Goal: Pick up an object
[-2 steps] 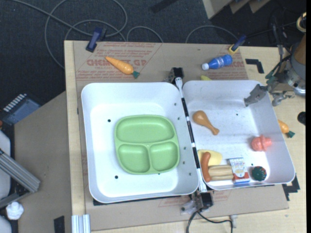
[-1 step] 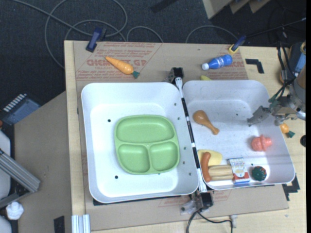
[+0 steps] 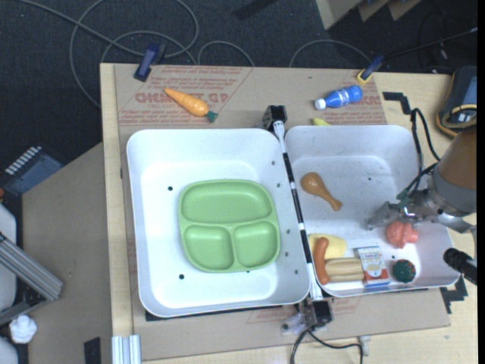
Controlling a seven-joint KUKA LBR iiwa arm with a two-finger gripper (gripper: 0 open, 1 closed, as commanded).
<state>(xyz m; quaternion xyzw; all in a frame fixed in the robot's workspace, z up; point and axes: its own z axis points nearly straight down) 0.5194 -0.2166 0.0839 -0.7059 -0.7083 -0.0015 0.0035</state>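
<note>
From the camera view, two shallow white bins are seen side by side on the desk (image 3: 114, 203). In the left bin (image 3: 151, 173) a green divided plate (image 3: 227, 224) is laid flat, near the middle. In the right bin (image 3: 356, 146) the candidate objects are gathered: a toy drumstick (image 3: 320, 189) lies near the divider, well apart from the rest; a toy hot dog (image 3: 342, 266) is found along the near wall, with a small printed packet (image 3: 372, 263) just beside it and a dark green round item (image 3: 404, 271) beyond that (too small to be identified further). A pink, lumpy toy (image 3: 401, 233) is placed toward the right side of this bin.

The arm is seen reaching in from the right, and the tool (image 3: 395, 214) is positioned low over the right bin, just above and touching or nearly touching the pink toy. Whether the tool is spread or closed cannot be told, and nothing is clearly shown gripped.

Outside the bins, a toy carrot (image 3: 189, 101) and a small blue bottle (image 3: 340, 97) are left on the desk at the far side.

The task is judged to be at the approach or grasp stage: the pink toy appears to be targeted, but no object is seen lifted. The grasp and the lift remain to be done.
</note>
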